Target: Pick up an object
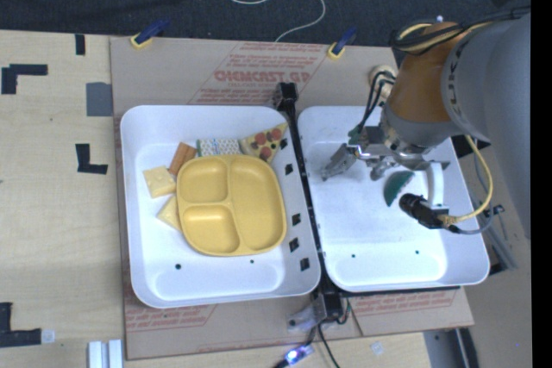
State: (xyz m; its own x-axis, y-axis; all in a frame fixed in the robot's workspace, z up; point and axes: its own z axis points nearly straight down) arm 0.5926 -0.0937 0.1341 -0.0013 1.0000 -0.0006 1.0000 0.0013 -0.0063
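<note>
My gripper hangs over the right bin, near its back half, and stands open with its fingers spread left and right. A small dark green object lies beneath it on the bin floor, partly hidden by the wrist; I cannot tell whether a finger touches it. In the left bin a yellow divided plate lies flat. Tan crackers, an orange-brown piece and a patterned toy lie around the plate's back and left edges.
The divider between the bins runs just left of the gripper. A black cable plug hangs off the arm over the right bin. The arm's grey body covers the right bin's back right corner.
</note>
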